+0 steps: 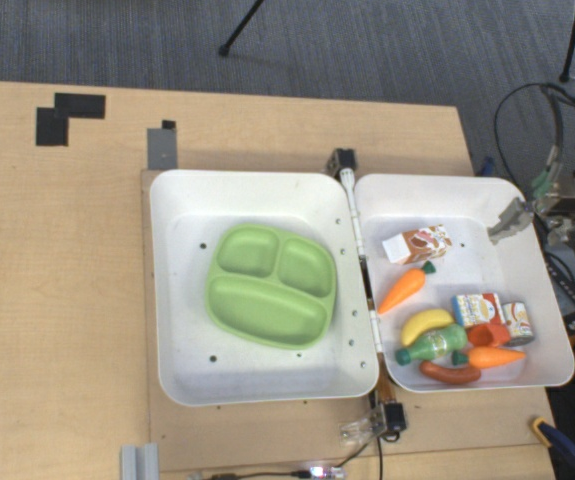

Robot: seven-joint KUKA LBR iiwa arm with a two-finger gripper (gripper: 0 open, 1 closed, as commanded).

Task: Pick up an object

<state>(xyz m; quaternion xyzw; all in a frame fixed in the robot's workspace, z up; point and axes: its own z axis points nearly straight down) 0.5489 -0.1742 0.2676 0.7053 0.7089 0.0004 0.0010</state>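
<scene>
The right bin holds toy food. A small white and red packet lies at its back, with an orange carrot just in front of it. Toward the front sit a yellow banana, a green bottle, a red sausage, a second orange piece and a colourful carton. My gripper hangs at the bin's back right corner, above the rim, apart from all the items and with nothing seen in it.
The left bin bears a green divided plate. A metal clamp sits at the back between the bins. Cables loop at the right beyond the bench. Bare wooden bench stretches to the left.
</scene>
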